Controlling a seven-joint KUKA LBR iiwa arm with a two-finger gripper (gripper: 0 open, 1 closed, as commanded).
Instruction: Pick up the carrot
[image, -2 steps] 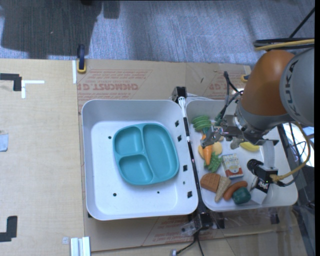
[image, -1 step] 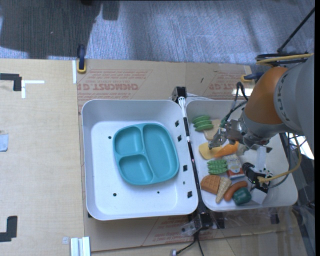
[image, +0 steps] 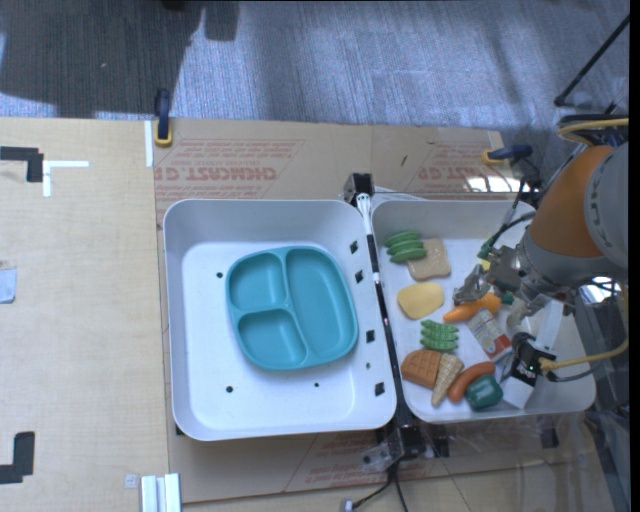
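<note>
The desk fills the lower left of the frame, pale wood, with brown cardboard laid under both bins. Left bin: white, shallow, set at centre frame. It holds one teal divided plate with three compartments, lying flat near the bin's middle.

Right bin: white, touching the left bin along a shared edge. Contents, left to right: a green pea pod at the upper left of the bin; a slice of toast just beside it; a pale yellow chip-shaped piece below; a second green piece under that; a waffle and a cone-shaped piece at the bin's lower edge, touching each other; an orange-red piece beside a dark green item at lower right.

The carrot lies at the right centre of the right bin, orange, tilted, directly at the end effector.

The arm enters from the right edge of the frame, its orange band above the wrist. The end effector is lowered into the right bin over the carrot. Its fingers appear to straddle the carrot's upper end, but the spread of the fingers cannot be determined, nor whether they grip it.
</note>
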